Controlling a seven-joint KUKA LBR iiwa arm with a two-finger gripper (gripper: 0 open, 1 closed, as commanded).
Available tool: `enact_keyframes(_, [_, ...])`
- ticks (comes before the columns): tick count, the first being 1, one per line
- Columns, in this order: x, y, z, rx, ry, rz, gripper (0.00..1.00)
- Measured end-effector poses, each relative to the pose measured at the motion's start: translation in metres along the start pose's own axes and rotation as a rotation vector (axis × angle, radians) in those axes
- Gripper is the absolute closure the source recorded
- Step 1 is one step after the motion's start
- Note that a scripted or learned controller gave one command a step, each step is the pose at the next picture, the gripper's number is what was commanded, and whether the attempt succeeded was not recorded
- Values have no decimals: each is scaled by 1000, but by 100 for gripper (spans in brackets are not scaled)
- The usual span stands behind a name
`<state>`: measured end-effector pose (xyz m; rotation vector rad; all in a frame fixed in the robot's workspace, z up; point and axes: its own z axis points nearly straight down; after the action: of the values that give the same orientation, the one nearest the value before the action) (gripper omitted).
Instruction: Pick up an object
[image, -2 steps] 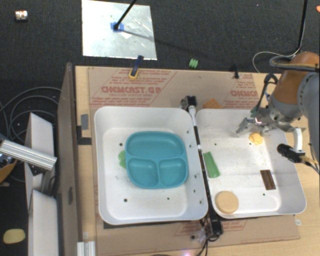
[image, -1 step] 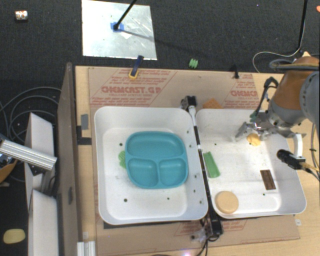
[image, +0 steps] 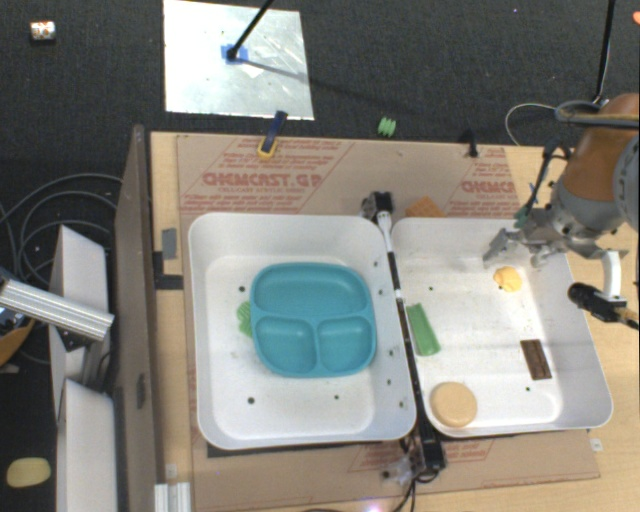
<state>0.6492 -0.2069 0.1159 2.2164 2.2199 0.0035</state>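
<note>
Two white bins sit side by side on the bench; the right bin (image: 585, 400) holds a green block (image: 422, 329) by its left wall, long axis running near to far, a yellow piece (image: 509, 279), a brown bar (image: 536, 359) and a tan disc (image: 454, 404). Just above the yellow piece hangs the hand (image: 522, 246), nothing visibly in it; how far it is open I cannot tell; the left bin (image: 215, 300) holds a teal divided plate (image: 312, 318).

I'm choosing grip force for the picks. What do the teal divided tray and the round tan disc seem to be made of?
The teal divided tray looks like moulded plastic: one even colour, rounded edges, a soft sheen, three pressed compartments. The round tan disc has a matte, slightly mottled face with a paler rim; it may be wood, foam or a toy biscuit, and the camera view leaves that open.
</note>
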Motion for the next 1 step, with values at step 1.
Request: enact_keyframes(1, [1,-16,22,4,1,0,0])
